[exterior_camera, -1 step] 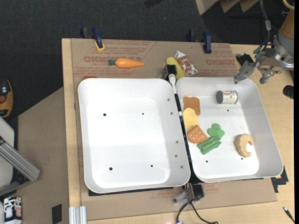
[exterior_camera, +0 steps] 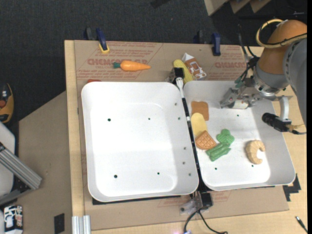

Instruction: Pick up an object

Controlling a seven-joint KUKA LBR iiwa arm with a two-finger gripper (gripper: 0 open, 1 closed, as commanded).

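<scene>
The right bin (exterior_camera: 273, 174) holds a brown bread slice (exterior_camera: 200, 109), a yellow piece (exterior_camera: 198, 124), a waffle-patterned orange piece (exterior_camera: 205, 141), green vegetable pieces (exterior_camera: 220, 144) and a tan croissant (exterior_camera: 255, 151). My gripper (exterior_camera: 237, 100) hangs over the far part of the right bin, up and to the right of the bread slice. I see nothing between its fingers, and it stands apart from all the pieces.
The left bin (exterior_camera: 97, 130) lies beside the right one. Behind the bins on the cardboard lie a toy carrot (exterior_camera: 132, 66), a yellow and black item (exterior_camera: 179, 71) and a small carton (exterior_camera: 195, 68). Blue clamps (exterior_camera: 102, 40) hold the board's far edge.
</scene>
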